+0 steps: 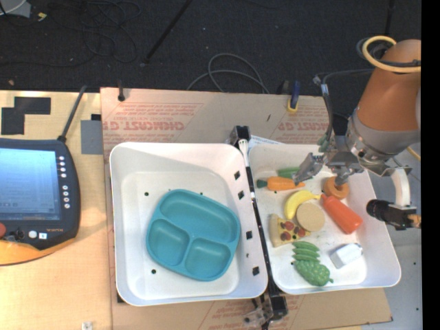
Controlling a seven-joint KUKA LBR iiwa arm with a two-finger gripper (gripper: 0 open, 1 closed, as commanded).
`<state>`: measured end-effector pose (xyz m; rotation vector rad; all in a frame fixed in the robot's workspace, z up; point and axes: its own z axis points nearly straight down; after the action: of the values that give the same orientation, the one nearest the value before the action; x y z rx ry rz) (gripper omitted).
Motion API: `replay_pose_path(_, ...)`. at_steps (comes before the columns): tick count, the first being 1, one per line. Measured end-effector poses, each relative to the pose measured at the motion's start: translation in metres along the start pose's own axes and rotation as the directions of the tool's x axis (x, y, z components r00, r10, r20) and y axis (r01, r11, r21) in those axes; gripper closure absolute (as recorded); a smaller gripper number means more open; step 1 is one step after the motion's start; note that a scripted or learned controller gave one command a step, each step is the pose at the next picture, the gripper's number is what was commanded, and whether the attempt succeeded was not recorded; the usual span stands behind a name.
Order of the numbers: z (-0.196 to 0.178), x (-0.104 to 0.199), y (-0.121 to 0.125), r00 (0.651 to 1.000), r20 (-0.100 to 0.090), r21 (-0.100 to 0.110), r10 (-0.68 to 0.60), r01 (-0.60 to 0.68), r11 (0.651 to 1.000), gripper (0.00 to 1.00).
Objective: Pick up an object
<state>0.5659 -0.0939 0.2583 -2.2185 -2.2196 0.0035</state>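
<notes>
The carrot lies at the far left of the right bin, beside the banana. It is judged light, rigid, smooth plastic; grip across its middle. The claw hovers just right of it, fingers spread, holding nothing. The left bin holds a teal tray.

My right bin is holding the pickable objects: a carrot lying at ten o'clock, a banana curving near centre, a round cracker touching it, an orange-red cylinder lying tilted at three o'clock, and pea pods and a green bumpy piece sitting at six o'clock.
</notes>
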Motion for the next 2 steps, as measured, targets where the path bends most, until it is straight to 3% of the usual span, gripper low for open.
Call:
replay_pose_path(1, 0.149, -0.013, -0.03, 1.0, -0.002, 0.016, 0.002, -0.002, 1.0, 0.0)
replay_pose_path(2, 0.169, -0.012, -0.078, 1.0, 0.0, -0.011, 0.004, -0.004, 1.0, 0.0)
